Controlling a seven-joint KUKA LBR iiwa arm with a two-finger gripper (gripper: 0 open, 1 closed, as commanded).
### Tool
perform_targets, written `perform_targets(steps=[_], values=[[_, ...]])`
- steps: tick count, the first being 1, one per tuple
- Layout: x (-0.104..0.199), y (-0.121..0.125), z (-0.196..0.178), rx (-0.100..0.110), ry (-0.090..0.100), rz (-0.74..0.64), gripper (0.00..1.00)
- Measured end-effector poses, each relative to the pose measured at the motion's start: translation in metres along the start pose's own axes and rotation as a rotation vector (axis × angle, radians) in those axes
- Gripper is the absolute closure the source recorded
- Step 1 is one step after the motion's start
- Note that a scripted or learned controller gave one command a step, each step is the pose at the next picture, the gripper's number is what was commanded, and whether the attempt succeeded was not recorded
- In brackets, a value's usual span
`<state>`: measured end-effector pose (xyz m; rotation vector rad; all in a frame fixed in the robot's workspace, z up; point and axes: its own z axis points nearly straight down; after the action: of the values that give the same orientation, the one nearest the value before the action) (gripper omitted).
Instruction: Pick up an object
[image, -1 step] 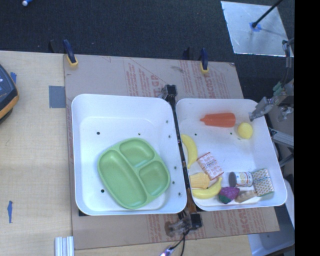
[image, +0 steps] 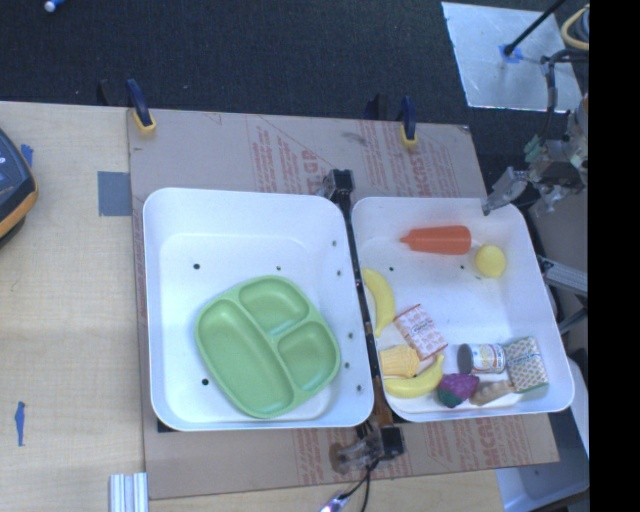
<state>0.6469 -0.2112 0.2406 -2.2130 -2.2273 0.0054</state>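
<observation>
The right bin (image: 520, 300) holds several small things. An orange carrot (image: 436, 239) and a yellow ball (image: 490, 261) lie near its far wall. A banana (image: 379, 298) lies along its left wall, beside a red and white packet (image: 419, 329). At the near wall are a second banana (image: 415, 382), a small can (image: 485, 357), a purple piece (image: 459, 388) and a patterned packet (image: 526, 362). My gripper (image: 520, 185) hangs just outside the bin's far right corner, apart from all of these things.
The left bin (image: 170, 230) holds a green divided plate (image: 266, 345). Blue clamps (image: 141, 108) pin the cardboard base at the back. A dark device (image: 12, 185) lies at the bench's left edge.
</observation>
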Motion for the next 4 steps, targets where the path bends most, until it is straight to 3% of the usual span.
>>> perform_targets(steps=[1,2,3,4], values=[[0.032,0.007,0.147,0.012,0.004,0.000,0.00],[-0.001,0.007,0.150,0.010,0.003,0.002,0.00],[0.026,0.008,0.150,0.010,0.002,0.001,0.00],[-0.001,0.010,0.061,-0.004,0.000,0.003,0.00]])
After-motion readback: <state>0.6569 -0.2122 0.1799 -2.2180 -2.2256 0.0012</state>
